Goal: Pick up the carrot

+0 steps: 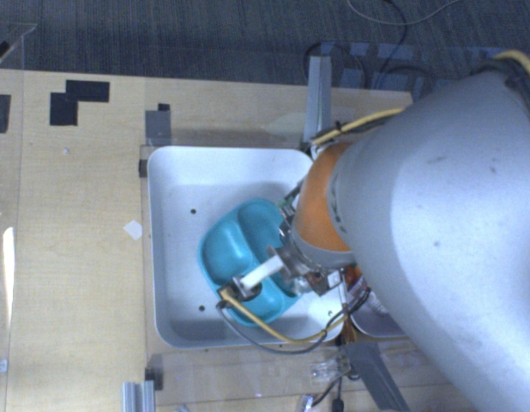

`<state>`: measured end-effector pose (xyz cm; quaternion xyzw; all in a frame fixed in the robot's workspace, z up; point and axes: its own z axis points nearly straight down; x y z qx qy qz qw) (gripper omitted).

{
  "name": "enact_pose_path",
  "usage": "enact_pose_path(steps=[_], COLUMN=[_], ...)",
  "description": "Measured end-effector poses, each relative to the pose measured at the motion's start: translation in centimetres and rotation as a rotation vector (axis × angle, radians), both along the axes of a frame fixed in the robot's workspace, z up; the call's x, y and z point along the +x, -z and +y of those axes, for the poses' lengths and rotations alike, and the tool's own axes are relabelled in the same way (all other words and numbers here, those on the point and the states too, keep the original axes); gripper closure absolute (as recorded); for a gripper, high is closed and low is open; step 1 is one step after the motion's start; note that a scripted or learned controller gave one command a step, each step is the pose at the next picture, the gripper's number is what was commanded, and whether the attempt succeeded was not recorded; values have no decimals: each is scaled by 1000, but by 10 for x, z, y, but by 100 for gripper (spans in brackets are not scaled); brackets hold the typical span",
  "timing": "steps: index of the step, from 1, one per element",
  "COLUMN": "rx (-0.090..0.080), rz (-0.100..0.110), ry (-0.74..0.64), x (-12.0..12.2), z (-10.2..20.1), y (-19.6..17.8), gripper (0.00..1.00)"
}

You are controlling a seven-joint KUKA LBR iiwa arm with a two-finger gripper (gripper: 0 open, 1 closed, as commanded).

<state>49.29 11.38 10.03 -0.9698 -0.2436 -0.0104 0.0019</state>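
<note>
arm reaches in from right, low over blue dish, perhaps bowl, in left bin. gripper at dish's right edge; open or closed, can't tell.

Pale wooden table is carrying a shallow white bin, sitting square to the table's edges. Black tape patches are sticking to the surface at far upper left, well apart from the bin. A small white scrap is lying just beside the bin's left wall. A grey bracket is standing at the bin's upper-left corner, and another is sitting near the lower-left one.
</note>
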Motion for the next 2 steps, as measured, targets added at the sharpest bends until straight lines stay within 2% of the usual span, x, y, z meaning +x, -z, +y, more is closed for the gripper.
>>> enact_pose_path(steps=[1,2], rx=[-5,-4], rz=[17,17], ry=[173,289], x=[18,56], z=[60,26], y=[-65,-86], gripper=[100,100])
